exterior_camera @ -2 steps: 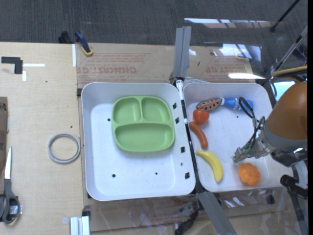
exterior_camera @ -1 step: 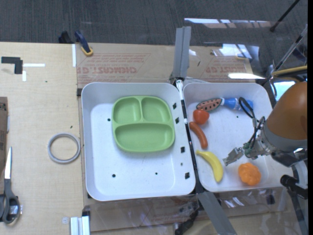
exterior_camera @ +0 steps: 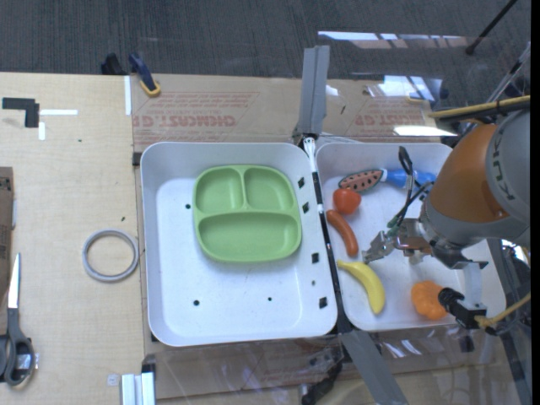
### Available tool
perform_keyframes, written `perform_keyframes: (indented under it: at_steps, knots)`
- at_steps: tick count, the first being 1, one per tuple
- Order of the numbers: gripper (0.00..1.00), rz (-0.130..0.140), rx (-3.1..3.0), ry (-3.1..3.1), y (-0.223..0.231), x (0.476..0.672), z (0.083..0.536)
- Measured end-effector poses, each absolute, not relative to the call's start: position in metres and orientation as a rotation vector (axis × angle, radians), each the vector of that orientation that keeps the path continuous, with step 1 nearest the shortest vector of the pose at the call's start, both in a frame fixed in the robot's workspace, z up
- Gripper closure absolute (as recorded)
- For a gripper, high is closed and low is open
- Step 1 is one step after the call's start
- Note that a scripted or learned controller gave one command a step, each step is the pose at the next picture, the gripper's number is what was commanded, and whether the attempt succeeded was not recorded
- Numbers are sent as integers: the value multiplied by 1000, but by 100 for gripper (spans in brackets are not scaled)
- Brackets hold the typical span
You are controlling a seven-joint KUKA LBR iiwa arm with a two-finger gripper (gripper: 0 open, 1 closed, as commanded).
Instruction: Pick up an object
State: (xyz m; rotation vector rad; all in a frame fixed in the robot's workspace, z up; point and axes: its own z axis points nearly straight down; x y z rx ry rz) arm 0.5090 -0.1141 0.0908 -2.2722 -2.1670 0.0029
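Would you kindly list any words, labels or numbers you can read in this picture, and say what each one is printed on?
Red printing on the cardboard sheet behind the left bin: one large word, upside down and blurred; not safely readable.
More red printing on the cardboard behind the right bin: too blurred to read.
No text is legible on the green plate, the toy food or the arm.
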Motion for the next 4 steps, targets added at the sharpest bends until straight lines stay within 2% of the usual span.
perform_keyframes:
  at_steps: [1, 2, 3, 4]
  knots:
    - [0, 2, -2048, -2380, -93, 477, 91]
    - [0, 5, -2442, -1973, -98, 516, 90]
    - [0, 5, -2619, -1734, -108, 570, 91]
    - [0, 25, -2518, -1857, -110, 652, 88]
